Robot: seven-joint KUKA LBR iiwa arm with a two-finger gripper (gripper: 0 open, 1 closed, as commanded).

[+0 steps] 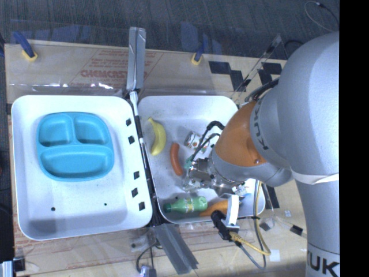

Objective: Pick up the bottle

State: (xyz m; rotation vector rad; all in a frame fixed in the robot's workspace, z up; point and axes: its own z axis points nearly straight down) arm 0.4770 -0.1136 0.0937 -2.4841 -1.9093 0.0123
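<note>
2 white bins sit side by side on the bench, and our work lies in the right bin (173, 105), where the green bottle (185, 205) lies on its side along the near wall, its cap end toward the orange carrot-like piece (216, 205) that touches it. We see the gripper (197, 178) low inside this bin, just above and slightly behind the bottle, but the wrist and its cabling hide the tips, so we cannot tell how the hand is set. Nothing shows the bottle lifted: it rests on the bin floor, apart from the metal of the hand as far as we can make out. We judge the task barely begun, with the approach close but the grasp and the lift both left to do. A banana (157, 136) and a reddish sausage-shaped toy (176, 159) lie farther back in the same bin, near the hand's path. The left bin (29, 212) holds 1 blue divided tray (74, 145), well apart from all this.
</note>
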